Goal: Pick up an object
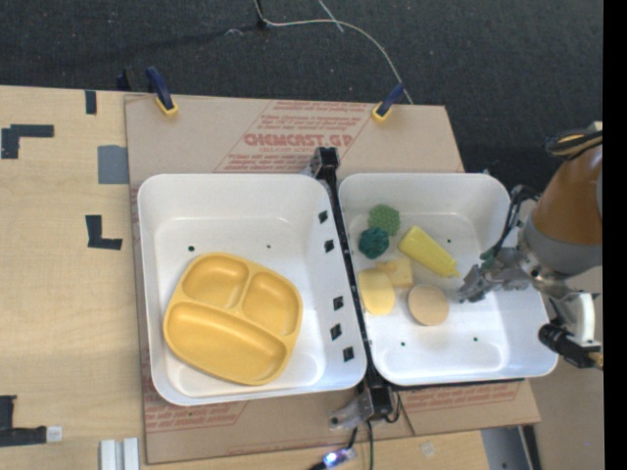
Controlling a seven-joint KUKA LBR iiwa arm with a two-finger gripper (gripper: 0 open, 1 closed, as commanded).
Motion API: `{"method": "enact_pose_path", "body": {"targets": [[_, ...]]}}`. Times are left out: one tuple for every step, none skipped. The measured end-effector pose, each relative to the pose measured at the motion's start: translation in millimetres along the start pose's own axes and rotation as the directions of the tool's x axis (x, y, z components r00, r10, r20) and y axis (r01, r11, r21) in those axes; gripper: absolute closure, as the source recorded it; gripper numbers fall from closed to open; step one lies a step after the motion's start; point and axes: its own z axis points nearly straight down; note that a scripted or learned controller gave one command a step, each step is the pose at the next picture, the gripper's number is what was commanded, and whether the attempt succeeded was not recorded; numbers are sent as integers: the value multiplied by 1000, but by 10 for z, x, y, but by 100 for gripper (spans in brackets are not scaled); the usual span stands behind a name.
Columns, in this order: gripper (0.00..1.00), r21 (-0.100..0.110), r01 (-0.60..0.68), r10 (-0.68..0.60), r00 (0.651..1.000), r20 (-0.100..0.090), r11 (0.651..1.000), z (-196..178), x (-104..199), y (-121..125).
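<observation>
The right-hand white bin (pixel 490 355) serves as the landmark here. Inside it, toward its left wall, sits a small huddle of toy food: a green broccoli-like piece (pixel 384 218) nearest the far wall, a darker teal lump (pixel 373 243) touching it on the near side, a yellow wedge (pixel 425 251) lying at a slant toward the bin's middle, a pale yellow block (pixel 376 291) against the left wall, and a round tan disc (pixel 428 305) just beside that block, toward the middle of the floor.

The gripper (pixel 474 287) is low inside the same bin, on its right half, just beside the tan disc and the lower end of the yellow wedge. Nothing sits between its fingers as far as the view shows, but whether they stand wide or narrow cannot be told — the tip is dark and small against the white floor.

The disc looks the nearest candidate. It is probably light, rigid plastic or foam — smooth, so liable to slide on the slick bin floor if nudged from one side. Lying flat, it offers little height; taking it across its width, at the rim, seems best. The wedge is taller and may be easier to pinch across its narrow sides.

The left bin (pixel 157 204) holds a yellow divided plate (pixel 233 316).
</observation>
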Motion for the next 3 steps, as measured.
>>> {"method": "enact_pose_path", "body": {"targets": [[100, -7, -1, 1, 1000, 3, 1000, -627, -20, 19], [100, -7, 0, 0, 1000, 3, 1000, -1112, -17, 31], [100, -1, 3, -3, 1000, -1, 1000, -1026, 496, -58]]}}
